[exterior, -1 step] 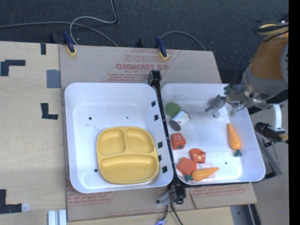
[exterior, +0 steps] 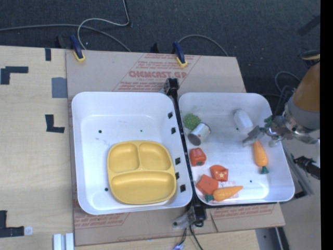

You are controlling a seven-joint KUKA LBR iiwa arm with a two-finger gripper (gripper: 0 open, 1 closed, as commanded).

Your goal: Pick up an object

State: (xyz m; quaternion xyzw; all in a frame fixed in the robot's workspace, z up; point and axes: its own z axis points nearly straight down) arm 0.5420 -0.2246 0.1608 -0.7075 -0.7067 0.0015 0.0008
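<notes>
Setting: dark carpeted floor behind, cables trailing across it; wooden counter with a cardboard sheet clamped on top by two blue-and-yellow clamps.
Left bin: held one yellow divided plate, lying flat toward the near side.
Right bin: held the loose items, scattered.
Contents, far left of right bin: green lumpy piece touching a small metal cup tipped on its side.
Contents, far middle: pale rounded object, kind not clear.
Contents, near left: red pepper-like toy; two red blocks close together; lower carrot lying near the front wall, long axis roughly left to right.
Contents, right side: upright-lying carrot, long axis running far to near, green end toward the front.
Arm: entered from the right, orange band visible at the edge, wrist low over the bin's right wall.
Tool: sat just above the far end of the right-side carrot; grey fingers looked spread, one reaching leftward, nothing between them.
Key relation: right-side carrot lay directly nearward of the tool, just beside it, and looked the nearest candidate; judged that a grasp would need the fingers set across its long axis.
Task status: nothing lifted; pick judged not yet made.
</notes>
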